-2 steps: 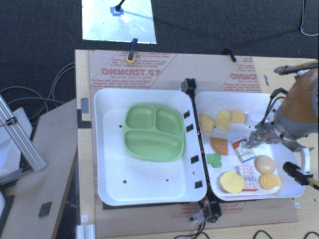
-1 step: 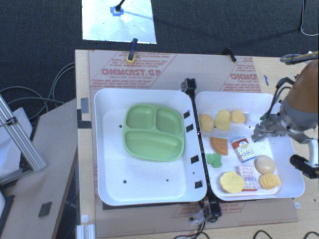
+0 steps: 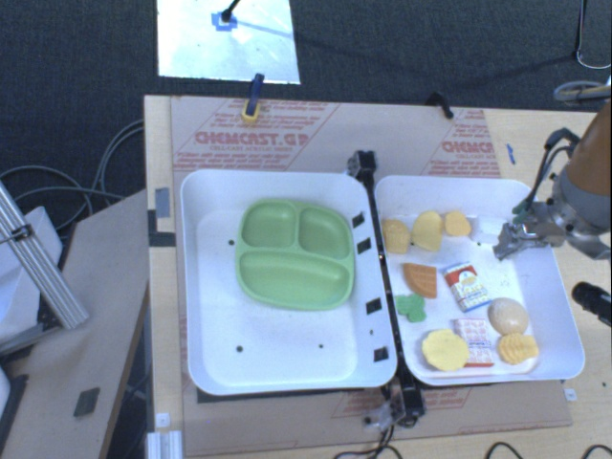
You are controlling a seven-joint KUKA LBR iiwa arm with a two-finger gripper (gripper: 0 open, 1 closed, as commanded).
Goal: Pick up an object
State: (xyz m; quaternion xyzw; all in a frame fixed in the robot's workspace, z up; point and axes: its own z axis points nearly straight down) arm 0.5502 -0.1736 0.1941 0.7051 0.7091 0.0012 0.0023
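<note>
The right bin (image 3: 550,285) holds several small items: three yellow pieces (image 3: 426,229) along its far side, an orange wedge (image 3: 421,278), a green piece (image 3: 410,307), a red and white packet (image 3: 467,286), a beige egg shape (image 3: 507,315), a yellow disc (image 3: 445,350), a small printed packet (image 3: 473,338) and a ridged yellow piece (image 3: 517,349). My gripper (image 3: 516,238) hangs over the bin's far right part, above bare floor right of the yellow pieces. Nothing shows between its fingers.
The left bin (image 3: 206,256) holds a green divided plate (image 3: 293,254). A black clipped divider (image 3: 373,256) runs between the bins. Cables and a metal frame (image 3: 38,256) lie left of the bench.
</note>
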